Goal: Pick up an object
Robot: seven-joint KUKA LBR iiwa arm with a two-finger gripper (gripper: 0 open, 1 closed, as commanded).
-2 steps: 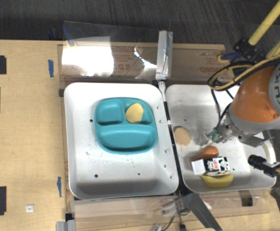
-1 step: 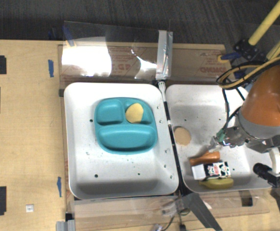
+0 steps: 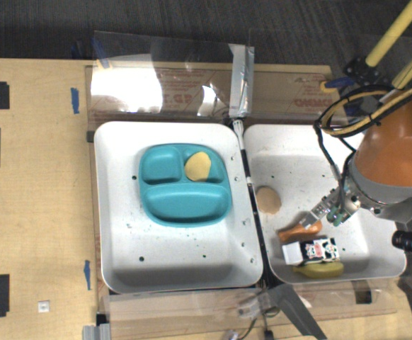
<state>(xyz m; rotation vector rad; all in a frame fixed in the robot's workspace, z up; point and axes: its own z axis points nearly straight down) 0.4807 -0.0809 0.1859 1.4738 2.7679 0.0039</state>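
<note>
A grey KUKA arm with an orange band reaches into the right bin [image 3: 383,261] and brings its gripper [image 3: 324,217] down over a cluster of small objects near that bin's front edge. Directly under the fingertips lies an orange carrot-shaped piece [image 3: 299,229]; it looks to be touching the tips, but whether the fingers stand apart or have closed on it cannot be told from this angle — the wrist hides them.

Just in front of the carrot-shaped piece sits a small black-and-white box [image 3: 317,250], and against the front wall rests a yellow-green piece [image 3: 320,268]. A round tan piece [image 3: 268,200] lies near the bin's left wall, a little apart from the others.

In the left bin [image 3: 114,211] a teal divided tray [image 3: 185,197] sits at the centre, with a yellow lemon-like object [image 3: 197,166] in its upper right compartment.

By the look of it the task stands at the grasp itself: the approach is made and nothing is lifted — every object rests on a bin floor or in the tray. What is left is to secure a hold and raise the piece clear.
</note>
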